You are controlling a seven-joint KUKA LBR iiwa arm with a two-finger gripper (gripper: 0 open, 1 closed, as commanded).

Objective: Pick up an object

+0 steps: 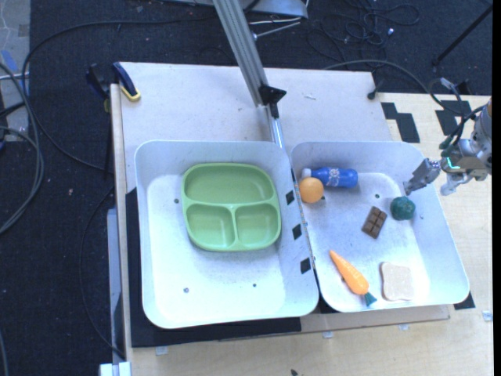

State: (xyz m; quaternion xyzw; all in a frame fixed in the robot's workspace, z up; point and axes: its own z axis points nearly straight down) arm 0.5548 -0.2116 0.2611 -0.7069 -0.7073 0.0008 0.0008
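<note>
The right bin [438, 233] holds a blue bottle [333, 178] lying on its side, an orange ball [311, 190], a dark green ball [403, 207], a brown chocolate bar [375, 222], a carrot [350, 273] and a slice of bread [397, 280]. My gripper [429, 186] hovers at the bin's right rim, just up and right of the green ball. Its fingers stand open, and there is nothing between them.
A light green divided plate [232, 206] lies in the left bin [156, 288]. A slanted metal pole [244, 45] rises from behind the bins' shared wall. Cables trail over the dark floor around the bench.
</note>
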